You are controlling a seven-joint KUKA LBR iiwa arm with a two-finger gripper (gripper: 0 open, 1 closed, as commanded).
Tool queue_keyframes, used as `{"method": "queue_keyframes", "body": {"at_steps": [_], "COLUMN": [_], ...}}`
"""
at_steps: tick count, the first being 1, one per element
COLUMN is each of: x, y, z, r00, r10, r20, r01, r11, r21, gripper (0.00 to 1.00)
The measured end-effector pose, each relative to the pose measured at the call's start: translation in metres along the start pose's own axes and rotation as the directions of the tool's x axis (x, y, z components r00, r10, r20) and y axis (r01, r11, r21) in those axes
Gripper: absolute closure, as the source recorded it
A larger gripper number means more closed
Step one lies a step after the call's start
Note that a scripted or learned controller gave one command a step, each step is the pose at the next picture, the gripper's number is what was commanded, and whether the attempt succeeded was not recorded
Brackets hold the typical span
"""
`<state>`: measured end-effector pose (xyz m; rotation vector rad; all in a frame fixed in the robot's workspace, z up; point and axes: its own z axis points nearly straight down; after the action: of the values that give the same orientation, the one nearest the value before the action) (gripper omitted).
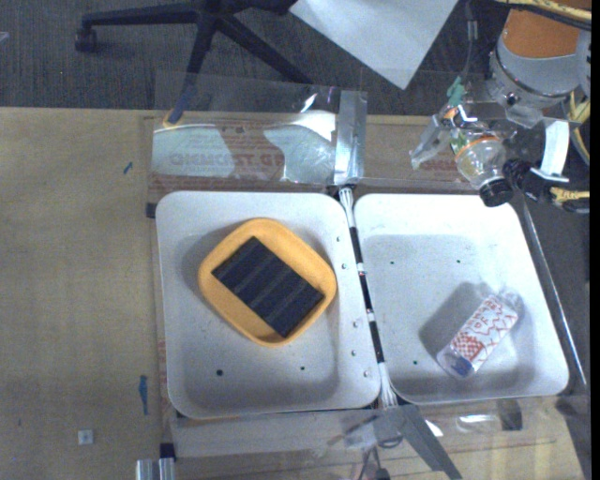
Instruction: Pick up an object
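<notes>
An orange-yellow rounded dish with a black ribbed top (267, 280) lies in the left bin (187, 375), near its middle. A small clear bottle with a red-and-white patterned label and a blue cap end (479, 335) lies on its side in the right bin (412, 234), toward the near right corner. My gripper (457, 141) hangs above the bench just beyond the right bin's far edge, well away from both objects. Something small, clear and yellowish (477, 157) shows at the gripper, too blurred to identify.
The arm's orange band (539, 37) and wrist cables crowd the top right corner. Shiny plastic sheeting (281, 145) lies on the bench behind the left bin. A white sheet (375, 33) and an office chair base (187, 28) stand beyond the bench.
</notes>
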<state>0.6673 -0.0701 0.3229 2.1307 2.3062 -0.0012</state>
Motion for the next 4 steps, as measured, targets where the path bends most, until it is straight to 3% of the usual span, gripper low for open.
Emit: {"method": "queue_keyframes", "body": {"at_steps": [1, 2, 3, 4], "x": [0.000, 0.049, -0.001, -0.043], "y": [0.000, -0.044, -0.010, -0.004], "z": [0.000, 0.104, 0.138, 0.143], "r00": [1.000, 1.000, 0.988, 0.995], "r10": [-0.001, 0.008, -0.156, -0.103], "r20": [0.000, -0.002, 0.000, 0.001], "r01": [0.001, -0.008, 0.156, 0.103], "r11": [1.000, 1.000, 0.988, 0.995], "r21": [0.000, 0.002, -0.002, -0.003], "gripper": [0.00, 0.00, 0.00, 0.00]}}
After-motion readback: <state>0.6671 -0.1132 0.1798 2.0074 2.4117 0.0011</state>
